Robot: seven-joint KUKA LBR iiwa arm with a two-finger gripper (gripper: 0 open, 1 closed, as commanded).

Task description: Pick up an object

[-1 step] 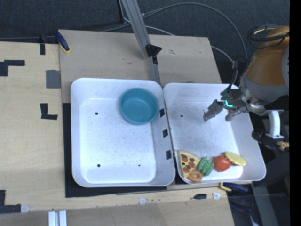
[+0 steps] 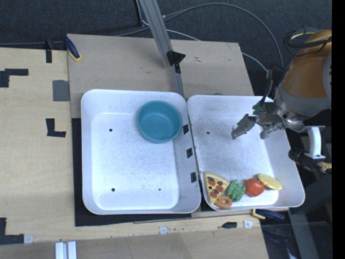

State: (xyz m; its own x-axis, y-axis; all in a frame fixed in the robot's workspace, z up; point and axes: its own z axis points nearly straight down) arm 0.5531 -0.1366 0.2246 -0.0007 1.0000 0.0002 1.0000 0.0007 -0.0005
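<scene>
The gripper (image 2: pixel 253 127) hangs at centre right of the frame, over the upper part of the right bin (image 2: pixel 215 155). Its two fingers are spread wide apart, one reaching left toward the bin's middle, the other pointing down at the right, with nothing between them. The grey arm (image 2: pixel 303 80), with its orange band, enters from the right edge of the frame above the bin's upper right corner. The objects for picking lie in a row along the bottom edge of the right bin, well below the gripper: a pizza slice (image 2: pixel 216 185) at the left, an orange ring (image 2: pixel 223 202) just below it, a green piece (image 2: pixel 235 189) beside that, a red tomato (image 2: pixel 254 187) next, and a yellow piece (image 2: pixel 269 182) at the right end, touching or nearly touching the tomato. The left bin (image 2: pixel 118 171) sits against the right bin, at centre frame. A blue bowl (image 2: pixel 159 121) stands upright in its upper right corner. Both bins rest on a tan board (image 2: pixel 118 63). A grey metal bar (image 2: pixel 156 23) slants down from the top of the frame to the gap between the bins.
</scene>
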